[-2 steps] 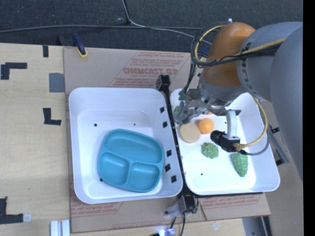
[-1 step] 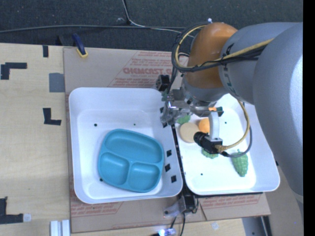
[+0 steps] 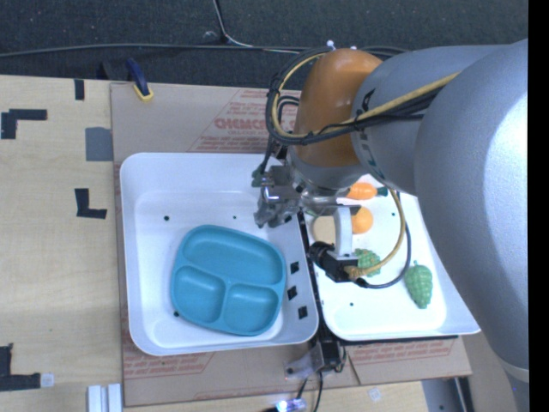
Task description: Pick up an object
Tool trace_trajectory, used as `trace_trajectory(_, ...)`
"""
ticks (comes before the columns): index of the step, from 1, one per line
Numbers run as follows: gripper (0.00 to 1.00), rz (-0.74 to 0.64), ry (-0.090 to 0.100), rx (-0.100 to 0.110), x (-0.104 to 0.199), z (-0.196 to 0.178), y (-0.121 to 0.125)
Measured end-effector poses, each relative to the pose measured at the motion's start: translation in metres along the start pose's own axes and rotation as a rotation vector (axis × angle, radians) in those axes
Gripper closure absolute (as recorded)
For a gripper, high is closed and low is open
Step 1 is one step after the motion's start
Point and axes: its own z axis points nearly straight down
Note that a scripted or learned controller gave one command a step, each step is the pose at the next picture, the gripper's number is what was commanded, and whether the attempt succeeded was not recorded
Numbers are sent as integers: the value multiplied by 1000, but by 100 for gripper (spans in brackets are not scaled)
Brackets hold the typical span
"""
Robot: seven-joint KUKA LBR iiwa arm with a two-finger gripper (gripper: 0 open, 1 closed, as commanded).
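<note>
We take the blue divided tray [image 3: 228, 279] as landmark; it lies flat in the left bin [image 3: 141, 230], its long axis running from upper left to lower right. The hand [image 3: 276, 206] hangs just off the tray's upper right corner, over the ridge where the two bins meet. The arm [image 3: 446, 144] crowds it from the right — we cannot tell how far it is open, and we see nothing held in it.

Candidates for the pick lie right of the tray, in the right bin [image 3: 429, 324]:
- an orange ball [image 3: 362, 221], near the hand, on its right
- an orange carrot-like piece [image 3: 364, 191] just above the ball, long axis roughly left-right, partly hidden by the wrist
- a green leafy toy [image 3: 420, 285], farther right and lower, long axis near upright in frame, narrow end down
- a second green piece [image 3: 369, 261] by the cable, mostly hidden.

Our judgement: the tray is nearest — its corner sits down and left of the hand — but flat and wide, so awkward to grasp. The ball needs a short move right.
</note>
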Motion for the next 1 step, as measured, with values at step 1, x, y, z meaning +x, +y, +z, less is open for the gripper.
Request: trace_trajectory(1, 0, 2, -1, -1, -2, 0, 1)
